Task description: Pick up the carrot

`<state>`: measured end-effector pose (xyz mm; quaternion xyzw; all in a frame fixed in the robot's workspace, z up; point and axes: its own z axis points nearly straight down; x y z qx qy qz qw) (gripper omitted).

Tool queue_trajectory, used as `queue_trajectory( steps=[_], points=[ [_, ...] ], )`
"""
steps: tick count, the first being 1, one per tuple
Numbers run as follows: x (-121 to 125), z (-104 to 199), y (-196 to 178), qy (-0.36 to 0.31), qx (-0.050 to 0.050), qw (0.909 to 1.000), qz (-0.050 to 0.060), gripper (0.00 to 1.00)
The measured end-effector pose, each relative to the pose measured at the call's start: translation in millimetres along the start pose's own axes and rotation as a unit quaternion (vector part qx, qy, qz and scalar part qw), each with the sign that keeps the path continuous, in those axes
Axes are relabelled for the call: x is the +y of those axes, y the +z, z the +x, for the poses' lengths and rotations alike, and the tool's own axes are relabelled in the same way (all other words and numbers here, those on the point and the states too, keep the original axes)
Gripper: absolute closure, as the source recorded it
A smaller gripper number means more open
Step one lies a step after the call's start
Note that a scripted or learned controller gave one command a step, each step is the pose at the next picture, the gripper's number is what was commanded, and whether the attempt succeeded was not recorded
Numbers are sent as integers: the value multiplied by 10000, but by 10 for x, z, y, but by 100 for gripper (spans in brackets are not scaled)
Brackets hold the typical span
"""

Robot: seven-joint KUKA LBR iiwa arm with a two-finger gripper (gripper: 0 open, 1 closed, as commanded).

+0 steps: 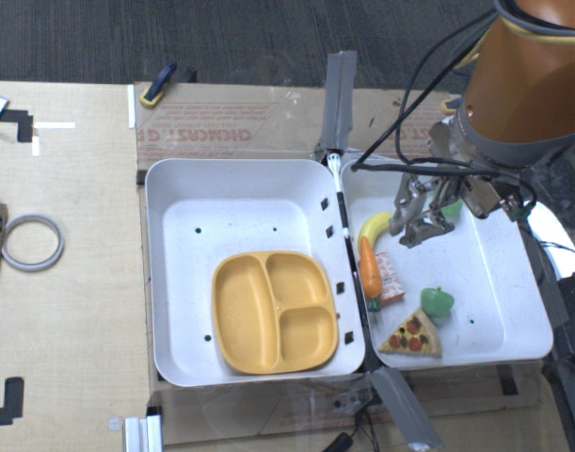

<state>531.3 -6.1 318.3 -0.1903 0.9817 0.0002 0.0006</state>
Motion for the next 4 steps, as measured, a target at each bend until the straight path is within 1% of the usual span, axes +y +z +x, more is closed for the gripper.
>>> queue_trajectory(
  steps=[1, 2, 3, 4],
  points=[
    [705, 17, 457, -280, 0, 9996, -5, 100],
    [337, 225, 241, 561, -20, 9984, 4, 100],
    [-211, -228, -895, 608, -17, 9981, 6, 100],
    [40, 121, 913, -205, 0, 9998, -3, 100]
  ],
)
